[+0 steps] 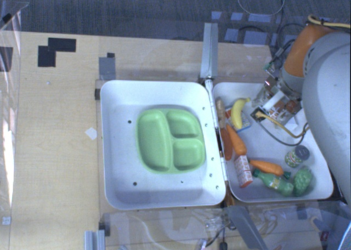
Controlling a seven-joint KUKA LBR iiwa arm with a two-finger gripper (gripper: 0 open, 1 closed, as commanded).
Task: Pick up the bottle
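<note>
**Bottle low in right bin, gripper up near banana**

Arm (323, 95) blocks the right bin's (274, 197) right side; its bulk is cut off at frame right. Gripper (272, 109) sits mid-right of frame w/ wires around it, too cluttered to make out the tip — can't tell its state.

Left bin (159, 92) holds a green divided tray (171, 140) w/ bare white floor all round. Right bin's open floor is center; its items crowd the left wall & bottom edge.

Green bottle (274, 182) lies on its side, lower right of frame, between an orange carrot (267, 166) & a green broccoli-like toy (302, 181). Banana (237, 112) just left of gripper.
</note>
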